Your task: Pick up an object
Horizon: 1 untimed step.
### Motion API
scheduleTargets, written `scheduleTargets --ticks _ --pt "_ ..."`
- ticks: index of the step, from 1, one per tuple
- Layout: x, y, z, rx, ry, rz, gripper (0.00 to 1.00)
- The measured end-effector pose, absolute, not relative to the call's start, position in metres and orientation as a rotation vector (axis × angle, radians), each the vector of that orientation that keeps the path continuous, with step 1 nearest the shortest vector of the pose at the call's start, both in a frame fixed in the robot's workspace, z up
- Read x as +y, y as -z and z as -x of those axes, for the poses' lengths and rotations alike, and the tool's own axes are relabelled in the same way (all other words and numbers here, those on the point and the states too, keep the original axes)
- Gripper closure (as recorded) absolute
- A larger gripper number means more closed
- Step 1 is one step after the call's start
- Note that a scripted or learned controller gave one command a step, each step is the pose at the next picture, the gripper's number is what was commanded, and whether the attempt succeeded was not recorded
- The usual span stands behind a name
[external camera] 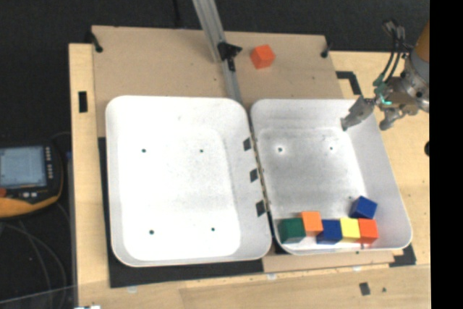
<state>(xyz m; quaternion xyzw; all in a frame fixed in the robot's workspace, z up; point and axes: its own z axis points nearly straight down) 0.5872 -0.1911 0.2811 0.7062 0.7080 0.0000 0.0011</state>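
Gripper [371, 116] open, empty, hovering over right bin [304, 155] far rim. Blocks [329, 228] crowd the near wall, touching. Risk: fingers prob. can't fit between neighbours or wall, so grip slips. Blue block [364, 208] looks freest, though view's coarse.

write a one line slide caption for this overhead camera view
Open hand over the right bin's far right rim, coloured blocks clustered along its near edge, one orange block on the bench beyond.

One fixed overhead camera looks slantwise down on both bins [119, 155].
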Motion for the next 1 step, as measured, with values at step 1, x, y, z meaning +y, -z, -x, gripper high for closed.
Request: scheduleTargets --ticks 1 --pt "-0.1531 -0.1406 -0.5768 2.231 0.006 -2.219 0.00"
